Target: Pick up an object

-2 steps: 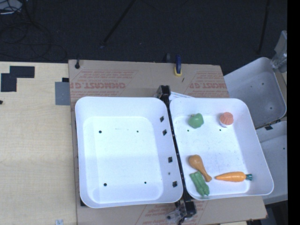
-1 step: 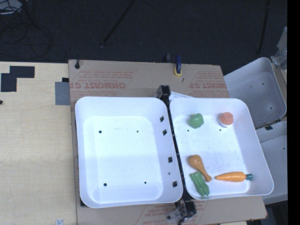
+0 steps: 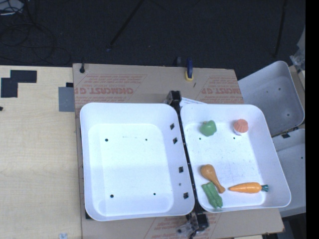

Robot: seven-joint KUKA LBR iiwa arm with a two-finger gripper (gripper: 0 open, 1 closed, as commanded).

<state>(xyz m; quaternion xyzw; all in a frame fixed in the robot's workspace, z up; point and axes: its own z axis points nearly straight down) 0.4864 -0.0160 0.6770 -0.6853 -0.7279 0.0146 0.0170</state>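
2 smooth glossy white plastic bins point(image 3: 130, 114), matt brown cardboard sheet point(image 3: 149, 83) beneath, pale wood-grain bench point(image 3: 35, 153), shiny plastic toy carrot point(image 3: 245, 187) at 5 o'clock

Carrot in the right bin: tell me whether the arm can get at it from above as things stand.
Probably yes. The carrot lies flat and uncovered in the right bin, apart from the drumstick and green pod.
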